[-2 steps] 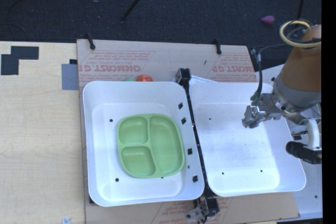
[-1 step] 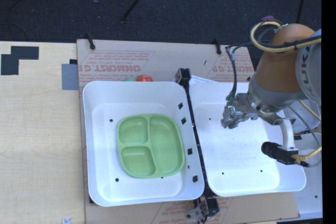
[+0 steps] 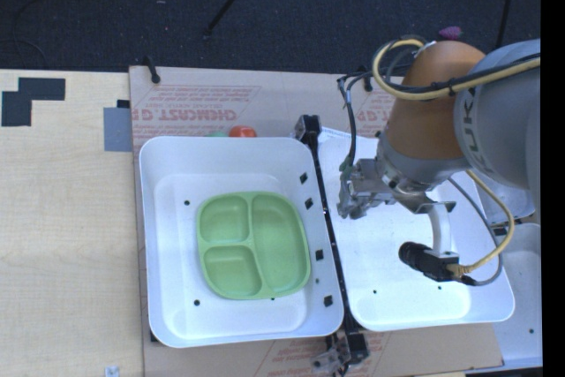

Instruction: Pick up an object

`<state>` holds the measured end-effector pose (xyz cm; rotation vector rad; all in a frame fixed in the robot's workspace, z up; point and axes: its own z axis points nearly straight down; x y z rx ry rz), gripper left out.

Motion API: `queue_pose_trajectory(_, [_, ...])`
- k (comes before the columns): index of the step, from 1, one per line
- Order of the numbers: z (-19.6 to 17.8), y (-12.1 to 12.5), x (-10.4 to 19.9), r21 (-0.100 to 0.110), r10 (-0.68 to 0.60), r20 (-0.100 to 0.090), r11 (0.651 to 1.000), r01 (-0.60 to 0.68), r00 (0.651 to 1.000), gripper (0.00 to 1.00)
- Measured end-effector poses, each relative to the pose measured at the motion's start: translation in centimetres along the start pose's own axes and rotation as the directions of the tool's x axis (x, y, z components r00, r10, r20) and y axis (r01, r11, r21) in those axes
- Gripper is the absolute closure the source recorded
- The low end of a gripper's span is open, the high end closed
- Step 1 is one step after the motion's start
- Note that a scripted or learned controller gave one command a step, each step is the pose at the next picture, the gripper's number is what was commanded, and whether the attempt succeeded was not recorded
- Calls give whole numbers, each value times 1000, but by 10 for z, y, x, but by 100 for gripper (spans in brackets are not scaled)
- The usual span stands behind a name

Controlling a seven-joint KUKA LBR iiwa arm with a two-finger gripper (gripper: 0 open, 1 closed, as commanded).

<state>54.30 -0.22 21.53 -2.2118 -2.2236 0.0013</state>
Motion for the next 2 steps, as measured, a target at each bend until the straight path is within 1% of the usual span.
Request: queue_pose_trajectory(2, [7, 8, 91, 0, 1, 2, 1000, -1, 1000, 100])
